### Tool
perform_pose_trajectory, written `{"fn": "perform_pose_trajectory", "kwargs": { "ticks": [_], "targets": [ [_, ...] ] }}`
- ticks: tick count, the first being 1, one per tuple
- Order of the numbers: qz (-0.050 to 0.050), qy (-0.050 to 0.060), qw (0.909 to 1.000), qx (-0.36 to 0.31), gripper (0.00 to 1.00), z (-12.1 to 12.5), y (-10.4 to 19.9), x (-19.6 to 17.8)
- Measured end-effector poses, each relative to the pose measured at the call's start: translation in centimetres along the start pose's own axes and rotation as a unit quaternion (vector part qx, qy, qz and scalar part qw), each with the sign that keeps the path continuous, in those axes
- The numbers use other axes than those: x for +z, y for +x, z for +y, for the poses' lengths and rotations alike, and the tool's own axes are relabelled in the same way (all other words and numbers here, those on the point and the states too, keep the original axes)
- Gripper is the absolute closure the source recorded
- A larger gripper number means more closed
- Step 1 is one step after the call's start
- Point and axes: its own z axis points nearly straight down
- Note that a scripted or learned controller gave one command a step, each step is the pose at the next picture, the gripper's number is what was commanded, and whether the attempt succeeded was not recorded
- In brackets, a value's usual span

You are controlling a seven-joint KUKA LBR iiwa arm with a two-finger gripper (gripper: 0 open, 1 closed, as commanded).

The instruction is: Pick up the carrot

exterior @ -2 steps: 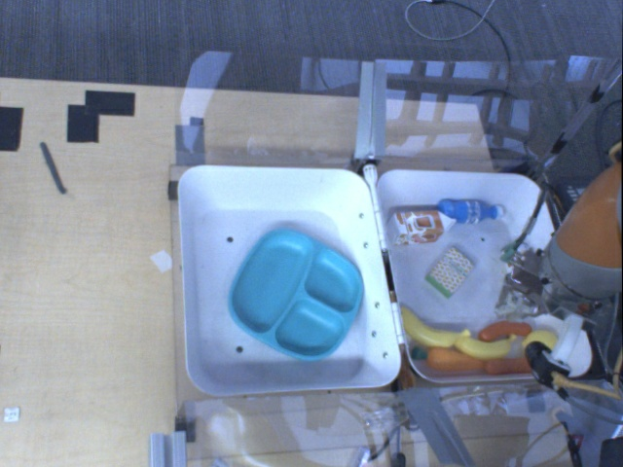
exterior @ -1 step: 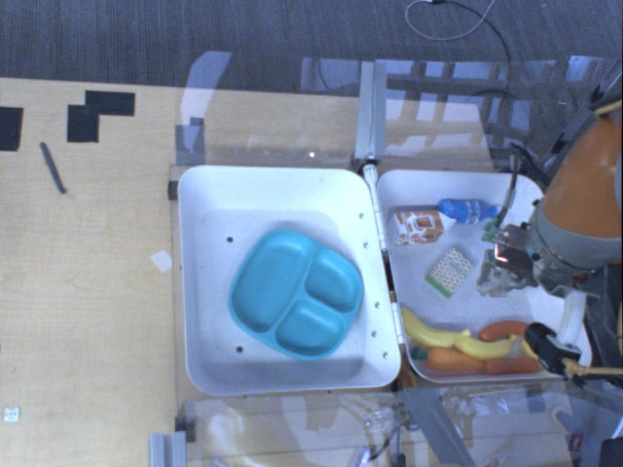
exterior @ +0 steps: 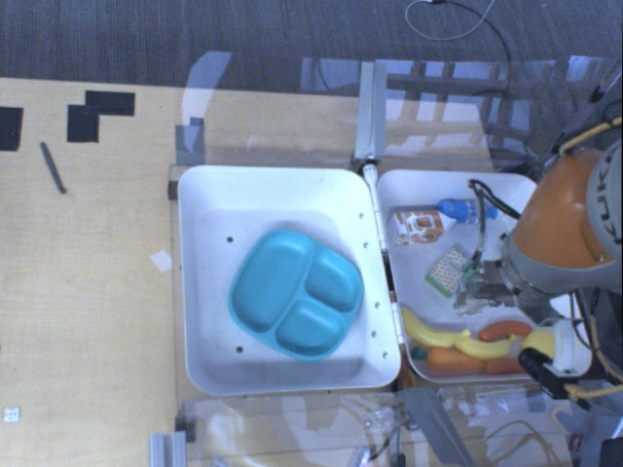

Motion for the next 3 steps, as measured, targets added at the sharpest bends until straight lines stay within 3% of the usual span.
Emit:
{"fn": "perform_pose_trajectory", "kwargs": {
  "ticks": [1,2,3],
  "targets": [
    [-0.001,-0.002,0.999,-0.045,1.0,0.2,-4.1,-6.0],
    [0.0,0.001,0.99,0.141,1.0,0.0,-0.6,4.0],
    [-0.001,-0.002,0.9956,0.093,1.0,0.2,-5.0,-5.3]
  ]
}}
